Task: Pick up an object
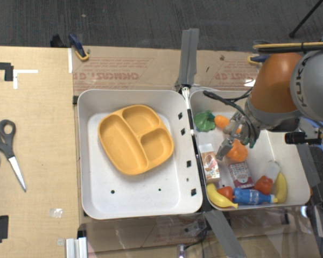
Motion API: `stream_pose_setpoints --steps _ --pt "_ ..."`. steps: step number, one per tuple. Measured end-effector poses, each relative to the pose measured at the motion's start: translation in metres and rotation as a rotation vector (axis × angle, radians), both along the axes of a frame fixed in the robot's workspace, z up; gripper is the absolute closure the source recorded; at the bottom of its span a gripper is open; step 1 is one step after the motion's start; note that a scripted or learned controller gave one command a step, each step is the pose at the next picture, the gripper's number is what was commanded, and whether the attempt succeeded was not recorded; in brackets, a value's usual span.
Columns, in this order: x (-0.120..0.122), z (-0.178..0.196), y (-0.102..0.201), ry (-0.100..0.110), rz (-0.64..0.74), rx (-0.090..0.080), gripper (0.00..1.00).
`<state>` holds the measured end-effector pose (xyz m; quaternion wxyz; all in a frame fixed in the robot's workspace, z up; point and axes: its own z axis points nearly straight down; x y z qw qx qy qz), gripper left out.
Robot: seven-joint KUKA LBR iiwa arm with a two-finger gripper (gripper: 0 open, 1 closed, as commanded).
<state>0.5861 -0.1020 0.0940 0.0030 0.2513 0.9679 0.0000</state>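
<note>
step: I'm lowering gripper (230,143) | grip: slightly open, holding nothing | target: orange (237,152) just right | advice: I'd centre over it, clear of carton (210,165) to its lower left

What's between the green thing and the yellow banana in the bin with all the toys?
In the camera view, a small brown snack packet lies between the green toy and the banana, along the right bin's left side.

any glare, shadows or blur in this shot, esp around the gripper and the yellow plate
Camera view: even, soft light; no harsh glare on the white bins. The yellow divided plate is sharp, with a faint shadow at its lower edge. The gripper looks slightly soft over the orange fruit, and its finger state is unclear.
</note>
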Motion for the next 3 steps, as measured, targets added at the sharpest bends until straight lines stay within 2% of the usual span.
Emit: stream_pose_setpoints --steps 1,2,3 --pt "-0.053 -0.002 -0.007 0.005 -0.089 0.0 0.0" --pt "-0.053 0.007 -0.006 0.003 -0.087 0.0 1.0" --pt "-0.016 0.13 0.045 0.004 -0.07 0.001 1.0"
